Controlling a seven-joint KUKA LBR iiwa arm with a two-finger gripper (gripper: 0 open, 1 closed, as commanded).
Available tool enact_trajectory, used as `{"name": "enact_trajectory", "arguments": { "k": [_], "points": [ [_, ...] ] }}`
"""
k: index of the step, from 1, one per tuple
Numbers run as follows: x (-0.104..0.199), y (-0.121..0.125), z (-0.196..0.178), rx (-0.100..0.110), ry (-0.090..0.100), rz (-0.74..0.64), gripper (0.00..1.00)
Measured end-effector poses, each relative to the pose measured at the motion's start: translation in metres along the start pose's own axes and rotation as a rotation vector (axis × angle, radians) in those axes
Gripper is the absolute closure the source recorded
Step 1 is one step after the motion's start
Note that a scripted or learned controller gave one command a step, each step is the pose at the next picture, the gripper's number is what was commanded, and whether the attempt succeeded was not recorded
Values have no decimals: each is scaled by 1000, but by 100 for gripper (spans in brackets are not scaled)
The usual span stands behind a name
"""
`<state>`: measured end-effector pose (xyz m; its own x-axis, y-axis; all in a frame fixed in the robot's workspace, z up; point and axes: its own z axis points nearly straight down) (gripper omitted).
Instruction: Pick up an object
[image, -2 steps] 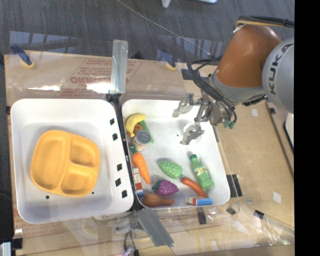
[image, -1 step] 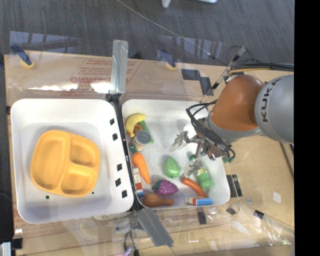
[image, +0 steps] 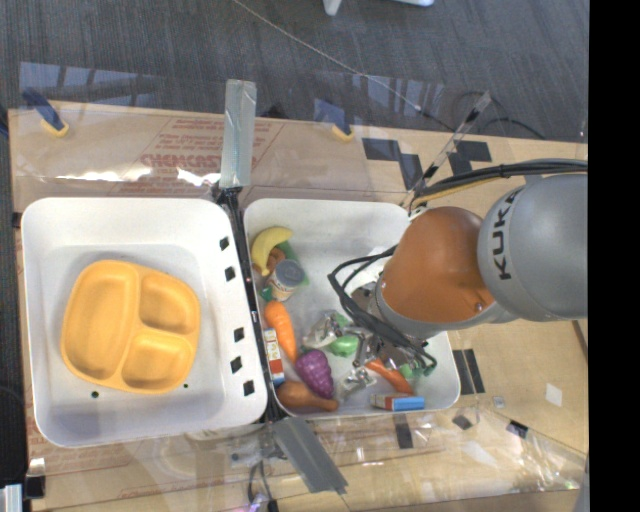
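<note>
Against right bin's near wall, claw crowds carrot.

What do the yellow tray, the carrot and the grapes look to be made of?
Tray: looks like moulded plastic, smooth with a soft sheen and rounded compartments.
Carrot: likely toy plastic, an even orange with a slight gloss.
Grapes: probably plastic or rubber, a uniform purple bumpy cluster; which of the two is unclear.

I see the bench under clear plastic sheeting, carrying the left bin and right bin side by side.
</note>
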<state>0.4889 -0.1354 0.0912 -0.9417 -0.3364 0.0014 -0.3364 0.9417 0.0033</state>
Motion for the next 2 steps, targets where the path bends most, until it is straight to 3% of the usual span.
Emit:
{"name": "enact_trajectory", "arguments": {
  "k": [1,2],
  "points": [
    [-46,-20,-1,3,-3,-52,0],
    [-49,-19,-12,4,-6,-60,100]
  ]
}}
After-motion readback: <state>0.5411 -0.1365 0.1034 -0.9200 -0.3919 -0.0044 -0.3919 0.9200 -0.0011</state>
